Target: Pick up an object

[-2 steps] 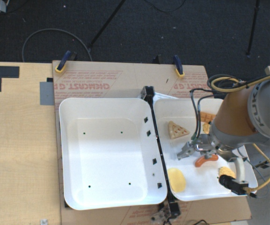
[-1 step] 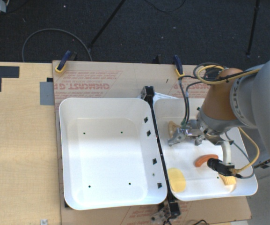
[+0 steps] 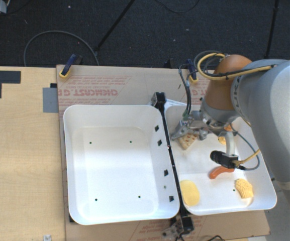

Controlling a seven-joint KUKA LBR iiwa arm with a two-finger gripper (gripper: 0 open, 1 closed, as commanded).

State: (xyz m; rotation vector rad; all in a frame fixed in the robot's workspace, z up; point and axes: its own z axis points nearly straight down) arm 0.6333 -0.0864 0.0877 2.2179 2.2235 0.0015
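Camera view shows the likely target, a tan cracker-like piece (image 3: 186, 141), lying in the right bin (image 3: 265, 201) near the central divider (image 3: 166, 154), directly beneath the gripper (image 3: 187, 133). Whether the piece sits between the fingers cannot be told, so a grasp cannot be confirmed and the tool's opening is undetermined. The arm (image 3: 265, 114) reaches across this bin, judged positioned for a top-down pick. Other candidates lie apart toward the near edge: a yellow oval (image 3: 189, 192), an orange piece (image 3: 219, 172), a corn-like piece (image 3: 244, 188). The left bin (image 3: 74, 134) serves as the drop side
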